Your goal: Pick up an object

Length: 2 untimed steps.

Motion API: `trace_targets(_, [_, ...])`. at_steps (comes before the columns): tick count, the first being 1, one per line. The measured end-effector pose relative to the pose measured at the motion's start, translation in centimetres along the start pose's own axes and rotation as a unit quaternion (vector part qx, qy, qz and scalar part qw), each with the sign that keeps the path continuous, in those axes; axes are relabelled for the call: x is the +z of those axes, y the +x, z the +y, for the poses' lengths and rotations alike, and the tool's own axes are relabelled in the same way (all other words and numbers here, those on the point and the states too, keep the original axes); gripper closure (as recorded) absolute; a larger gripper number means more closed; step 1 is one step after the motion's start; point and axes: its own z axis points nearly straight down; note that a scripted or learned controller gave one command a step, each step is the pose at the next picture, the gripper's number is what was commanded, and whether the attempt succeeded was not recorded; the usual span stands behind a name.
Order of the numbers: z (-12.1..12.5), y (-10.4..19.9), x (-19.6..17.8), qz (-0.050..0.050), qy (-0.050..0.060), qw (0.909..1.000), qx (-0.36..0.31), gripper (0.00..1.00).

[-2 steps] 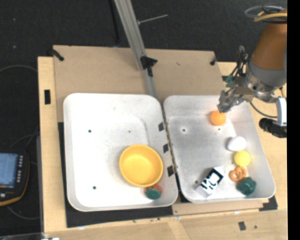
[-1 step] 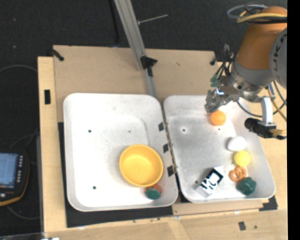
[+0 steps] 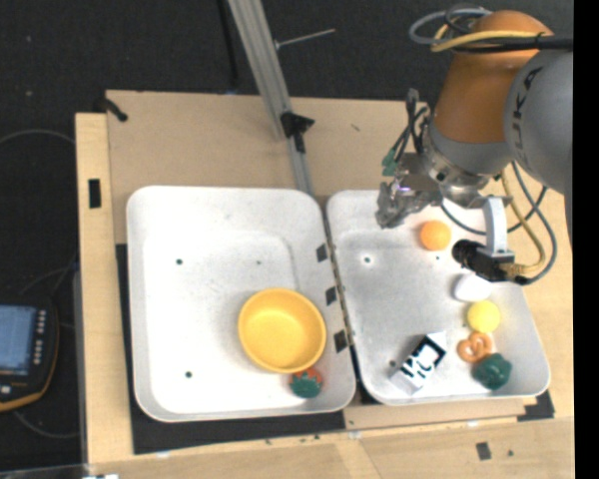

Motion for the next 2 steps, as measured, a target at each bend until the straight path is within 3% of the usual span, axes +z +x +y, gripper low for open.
trace_targets(2, [-0.4,10.3,0.9,0.000,0.002,1.0000,0.000,1.00])
